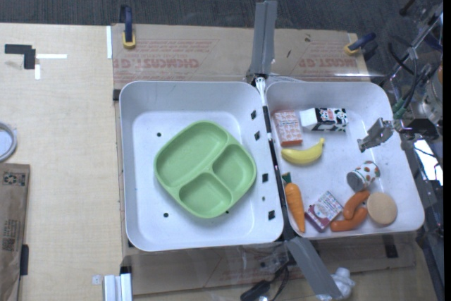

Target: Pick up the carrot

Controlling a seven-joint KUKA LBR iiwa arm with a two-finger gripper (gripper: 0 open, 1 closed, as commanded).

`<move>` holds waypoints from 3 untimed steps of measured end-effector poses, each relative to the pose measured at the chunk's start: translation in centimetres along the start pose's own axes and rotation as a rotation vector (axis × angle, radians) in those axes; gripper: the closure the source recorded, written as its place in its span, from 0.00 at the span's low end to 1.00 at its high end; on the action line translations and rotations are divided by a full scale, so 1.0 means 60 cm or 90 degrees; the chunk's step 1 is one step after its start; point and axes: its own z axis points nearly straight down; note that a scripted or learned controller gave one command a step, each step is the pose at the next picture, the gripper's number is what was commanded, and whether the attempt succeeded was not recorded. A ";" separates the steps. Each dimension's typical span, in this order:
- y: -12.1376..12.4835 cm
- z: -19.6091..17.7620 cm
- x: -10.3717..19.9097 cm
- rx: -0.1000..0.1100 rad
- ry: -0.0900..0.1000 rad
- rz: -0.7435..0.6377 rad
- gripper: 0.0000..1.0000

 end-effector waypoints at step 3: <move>0.062 0.315 0.069 -0.003 0.000 -0.504 0.00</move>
